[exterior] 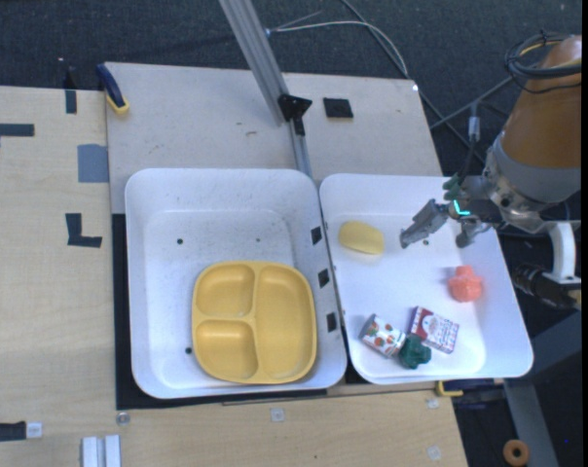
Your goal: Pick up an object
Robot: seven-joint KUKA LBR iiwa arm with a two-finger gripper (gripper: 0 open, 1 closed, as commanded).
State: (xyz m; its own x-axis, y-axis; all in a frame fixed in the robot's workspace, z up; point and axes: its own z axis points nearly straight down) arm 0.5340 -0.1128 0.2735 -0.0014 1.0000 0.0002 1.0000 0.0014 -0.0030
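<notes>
Overhead slanted view of two shallow white bins side by side on a bench. Left bin [153, 261]: holding a yellow divided plate [254, 321] toward its near side. Right bin [489, 358]: holding a pale yellow oval piece [360, 237] near the far-left corner, an orange-pink lump [464, 284] toward the right wall, and, along the near edge, a small printed packet [381, 335], a dark green piece [415, 354] and a red-and-white carton [435, 329], packed close together.

Gripper [442, 221] poised over the far part of the right bin, reaching in from the right, fingers spread apart with nothing between them; one dark finger [422, 224] angled leftward and down toward the bin floor.

Step in hand, as judged: selection of and descent onto one object. Best done by choosing an isolated item rather than the crowded trio at the near edge, centring the open fingers over it, aligning them across its narrower width, lowering until they straddle it, and closing only then.

Nearest candidate: the pale yellow oval piece, lying to the left of the gripper at about the same depth in the bin, near but apart, not touching. Orange-pink lump nearer the viewer and slightly right of the gripper, also apart. Clustered items well apart, toward the near edge.
</notes>
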